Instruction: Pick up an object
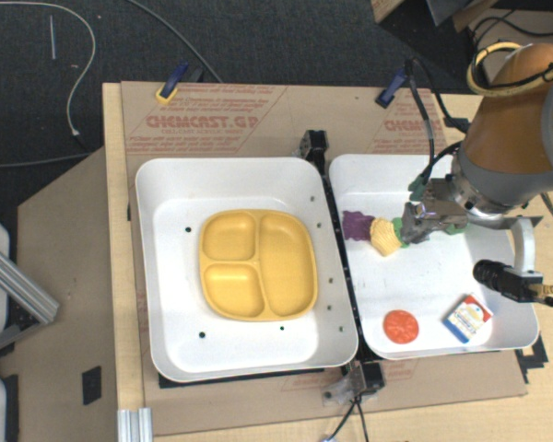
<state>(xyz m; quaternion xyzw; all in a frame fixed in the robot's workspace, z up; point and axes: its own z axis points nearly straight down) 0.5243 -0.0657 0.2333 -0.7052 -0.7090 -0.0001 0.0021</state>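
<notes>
My gripper (413, 228) hangs low in the right bin (442, 325), reaching in from the right. Just to its left lies a pale yellow lumpy object (383, 238), touching or nearly touching the gripper's tip. A purple object (356, 224) lies beside the yellow one, near the bin's left wall. Something green (450, 229) peeks out from under the wrist, mostly hidden. A red disc (401, 326) and a small blue, white and orange box (467, 319) lie near the bin's front edge.
The left bin (166, 201) holds a yellow divided plate (257, 264). A black bar runs between the two bins. Bare white floor lies in the middle of the right bin, between the gripper and the red disc.
</notes>
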